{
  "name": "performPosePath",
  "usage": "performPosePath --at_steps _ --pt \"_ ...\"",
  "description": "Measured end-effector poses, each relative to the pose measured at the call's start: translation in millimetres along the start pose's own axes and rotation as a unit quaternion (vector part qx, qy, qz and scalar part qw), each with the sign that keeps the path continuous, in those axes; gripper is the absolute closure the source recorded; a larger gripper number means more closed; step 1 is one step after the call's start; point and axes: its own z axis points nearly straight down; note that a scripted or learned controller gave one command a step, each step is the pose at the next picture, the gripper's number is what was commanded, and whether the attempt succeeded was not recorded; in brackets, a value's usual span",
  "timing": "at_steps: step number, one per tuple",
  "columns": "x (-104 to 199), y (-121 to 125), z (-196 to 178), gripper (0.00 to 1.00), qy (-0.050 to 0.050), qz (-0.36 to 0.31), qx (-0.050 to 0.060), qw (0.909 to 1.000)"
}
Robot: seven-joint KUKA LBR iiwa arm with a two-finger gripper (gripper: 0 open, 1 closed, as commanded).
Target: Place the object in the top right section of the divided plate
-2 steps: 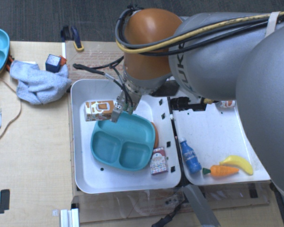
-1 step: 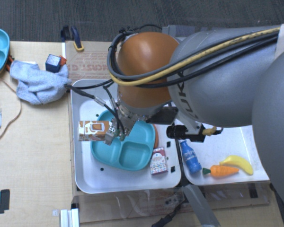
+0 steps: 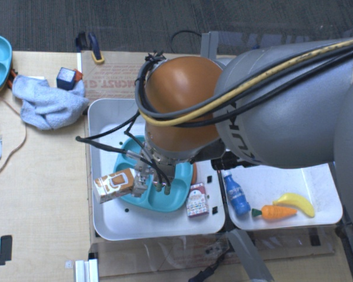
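Lying just left of the pincer [image 3: 155,184], grip state unclear: brown carton [image 3: 114,185] on blue divided plate [image 3: 175,198].

my gripper [image 3: 155,181] low over blue divided plate [image 3: 175,197] in left bin [image 3: 106,219], brown carton [image 3: 115,185] at plate's left edge, small red-white carton [image 3: 197,202] at its right, blue bottle [image 3: 236,194], carrot [image 3: 276,212], banana [image 3: 296,203] in right bin [image 3: 323,178]

A blue bottle [image 3: 237,196], carrot [image 3: 276,212] and banana [image 3: 295,202] share the right bin [image 3: 323,178].

Bench [image 3: 41,187] w/ 2 white bins [image 3: 106,216], grey cloth [image 3: 47,104], blue cube [image 3: 65,78]
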Motion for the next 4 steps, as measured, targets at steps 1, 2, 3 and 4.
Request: performPosePath --at_steps 1,2,3,4 --pt "-0.1 0.0 0.0 0.0 0.0 0.0 0.0 1.0" --pt "-5.5 -22.0 -209.7 0.0 -0.002 -0.009 -0.001 1.0" --pt "-7.4 -22.2 -218.7 1.0 -0.003 -0.009 -0.001 1.0" --pt "0.0 0.2 -68.2 1.0 0.0 -0.033 0.0 0.9995"
